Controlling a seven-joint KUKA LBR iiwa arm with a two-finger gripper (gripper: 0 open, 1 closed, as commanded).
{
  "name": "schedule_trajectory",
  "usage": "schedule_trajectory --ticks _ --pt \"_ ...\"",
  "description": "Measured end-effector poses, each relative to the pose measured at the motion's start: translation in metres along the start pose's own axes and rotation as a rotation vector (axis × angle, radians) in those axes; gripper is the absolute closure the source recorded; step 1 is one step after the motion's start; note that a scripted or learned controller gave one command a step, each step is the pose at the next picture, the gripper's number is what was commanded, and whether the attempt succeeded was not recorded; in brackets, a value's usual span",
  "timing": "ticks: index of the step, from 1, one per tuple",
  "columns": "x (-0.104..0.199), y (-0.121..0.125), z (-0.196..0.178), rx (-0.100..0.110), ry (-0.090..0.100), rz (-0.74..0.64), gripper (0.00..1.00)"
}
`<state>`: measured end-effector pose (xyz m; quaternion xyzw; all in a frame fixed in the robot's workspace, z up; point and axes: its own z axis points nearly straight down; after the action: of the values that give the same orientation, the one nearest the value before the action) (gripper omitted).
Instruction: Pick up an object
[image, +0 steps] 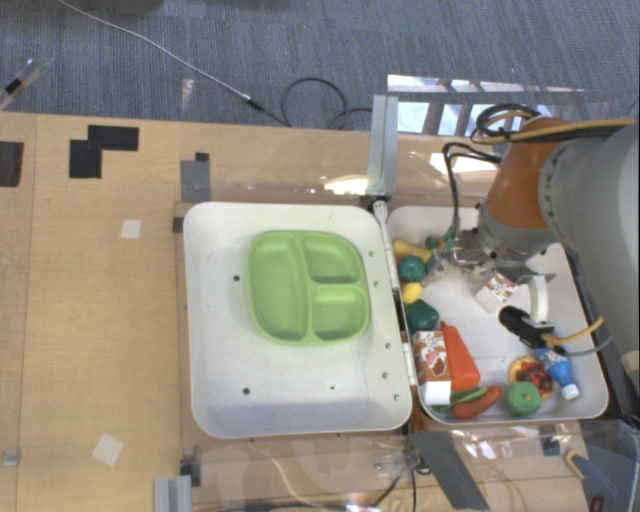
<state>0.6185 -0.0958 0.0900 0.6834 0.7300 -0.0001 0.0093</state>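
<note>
The arm (570, 190) is reaching over the right bin (590, 400), its claw (478, 252) sitting above the far-end toys (412, 268); claw state cannot be determined. A green tray (305, 287) is lying in the left bin (220, 400).

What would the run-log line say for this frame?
arm: over right bin | gripper: fingers unclear | tray: left bin | carton: right bin, untouched

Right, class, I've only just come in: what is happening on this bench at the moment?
A grey and orange robot arm reaches in from the right over the right-hand bin, which holds a jumble of small toys, among them an orange carton and a green ball. Its gripper hangs low near the bin's far end. The left-hand bin holds a green divided plate.
</note>
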Motion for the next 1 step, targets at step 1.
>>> schedule_trajectory --ticks 1 --pt "0.0076 -0.0527 -0.0002 0.003 0.011 0.046 0.00"
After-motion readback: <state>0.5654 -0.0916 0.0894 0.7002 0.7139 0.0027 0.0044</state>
